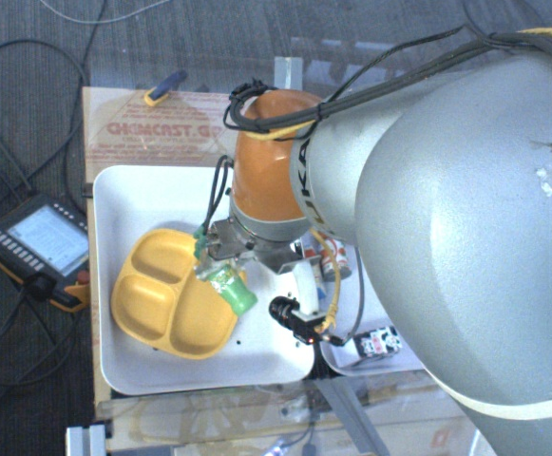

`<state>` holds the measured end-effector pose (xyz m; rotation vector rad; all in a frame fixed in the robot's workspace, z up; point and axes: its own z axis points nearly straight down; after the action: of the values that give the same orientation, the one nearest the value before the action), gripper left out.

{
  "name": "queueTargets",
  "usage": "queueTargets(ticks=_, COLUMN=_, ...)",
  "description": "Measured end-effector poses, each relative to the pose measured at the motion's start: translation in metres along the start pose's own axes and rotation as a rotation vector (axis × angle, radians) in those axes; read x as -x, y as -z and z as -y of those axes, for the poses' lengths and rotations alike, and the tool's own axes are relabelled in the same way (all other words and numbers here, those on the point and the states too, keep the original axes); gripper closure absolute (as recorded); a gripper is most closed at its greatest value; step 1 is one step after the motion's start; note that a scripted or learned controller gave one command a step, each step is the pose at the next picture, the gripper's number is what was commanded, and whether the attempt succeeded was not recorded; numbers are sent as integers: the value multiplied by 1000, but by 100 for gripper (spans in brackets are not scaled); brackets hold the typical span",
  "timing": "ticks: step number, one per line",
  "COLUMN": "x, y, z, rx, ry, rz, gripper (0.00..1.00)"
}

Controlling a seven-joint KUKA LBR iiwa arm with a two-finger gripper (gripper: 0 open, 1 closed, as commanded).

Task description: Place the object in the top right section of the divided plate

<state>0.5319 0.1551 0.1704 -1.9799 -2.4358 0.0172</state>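
Currently: green object (233,288) under the gripper (220,266), over the yellow divided plate's (152,297) right rim, apparently poised for placing; fingers' state cannot be told. White bin (123,198) holds the plate.
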Motion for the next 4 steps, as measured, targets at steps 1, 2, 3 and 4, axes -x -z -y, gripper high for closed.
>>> queueTargets(ticks=1, x=-30, y=14, z=45, rx=-1, ry=170, rz=-2, gripper=100)
queueTargets(ticks=2, x=-50, y=9, z=40, rx=0, ry=289, rz=0, gripper=100)
queueTargets(ticks=3, x=5, y=3, z=51, rx=1, ry=441, rz=-2, gripper=100)
queueTargets(ticks=4, x=-22, y=15, z=46, rx=2, ry=560, rz=-1, gripper=100)
